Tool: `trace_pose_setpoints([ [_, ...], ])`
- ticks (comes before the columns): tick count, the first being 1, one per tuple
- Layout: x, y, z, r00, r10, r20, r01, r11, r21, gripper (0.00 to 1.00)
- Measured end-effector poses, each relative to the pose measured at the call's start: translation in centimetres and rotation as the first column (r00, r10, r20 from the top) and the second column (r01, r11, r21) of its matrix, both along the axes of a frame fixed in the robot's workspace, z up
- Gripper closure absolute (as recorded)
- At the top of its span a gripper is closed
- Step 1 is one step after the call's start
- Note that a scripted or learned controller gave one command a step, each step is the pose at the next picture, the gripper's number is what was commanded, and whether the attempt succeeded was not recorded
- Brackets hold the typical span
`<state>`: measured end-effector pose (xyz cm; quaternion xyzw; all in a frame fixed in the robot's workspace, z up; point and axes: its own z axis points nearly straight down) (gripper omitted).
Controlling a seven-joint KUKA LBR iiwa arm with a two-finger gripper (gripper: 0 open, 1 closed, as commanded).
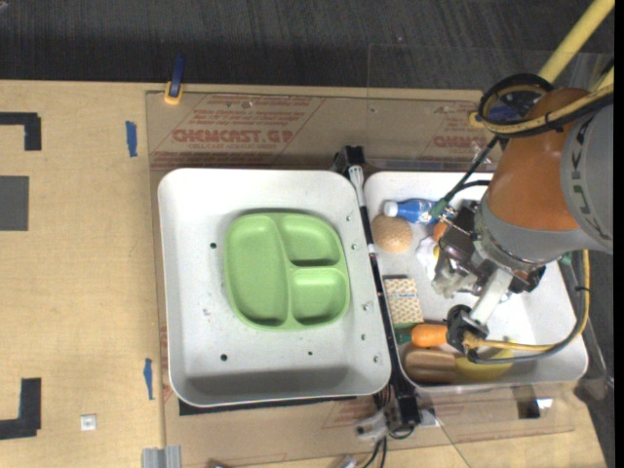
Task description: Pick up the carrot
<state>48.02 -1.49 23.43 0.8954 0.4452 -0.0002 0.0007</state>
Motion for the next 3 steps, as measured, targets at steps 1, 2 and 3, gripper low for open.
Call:
trace_pose_setpoints([
  [1,0.0,0.0,0.0,1.000,0.000,-0.001,0.000,1.000,0.000,0.00],
  [2,-0.2,1.6,-5.1,0.864,0.504,-0.007,-0.504,0.864,0.008,0.00],
  [3,-0.1,-1.4,-5.0,0.659,0.752,-0.003,-0.752,0.659,0.008,0.00],
])
